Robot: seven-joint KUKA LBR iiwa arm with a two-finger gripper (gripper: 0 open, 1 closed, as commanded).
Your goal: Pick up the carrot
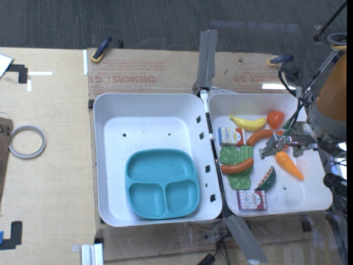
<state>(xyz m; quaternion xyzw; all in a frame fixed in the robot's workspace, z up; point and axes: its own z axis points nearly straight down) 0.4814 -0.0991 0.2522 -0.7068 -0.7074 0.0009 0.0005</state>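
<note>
**Gripper beside the carrot, right bin**

You see the orange tapered plastic carrot (289,165) lying on the floor of the right shallow white bin (314,203), near its right wall. The grey two-finger gripper (274,146) hangs just left of the carrot's upper end, above an orange-red sausage (259,137); its grip you cannot tell. The teal divided plastic plate (162,184) sits in the left white bin (110,148).
</note>
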